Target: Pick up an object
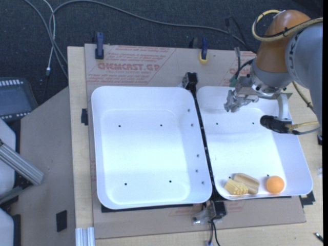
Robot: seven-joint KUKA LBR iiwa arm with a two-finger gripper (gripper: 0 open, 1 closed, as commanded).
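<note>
My gripper (233,104) hangs over the far part of the right bin (256,152), close to its back wall. Nothing shows between its fingertips. Along the right bin's near edge lie three things: a yellow corn-like piece (236,188), a tan bread-like roll (247,180) touching it from behind, and an orange ball (275,184) a little to the right. All three sit well away from the gripper, toward the front.
The left bin (146,147) stands beside the right one, the two touching along a dark seam. Blue and yellow clamps (99,38) hold a board at the bench's back edge. Cables trail over the dark floor behind.
</note>
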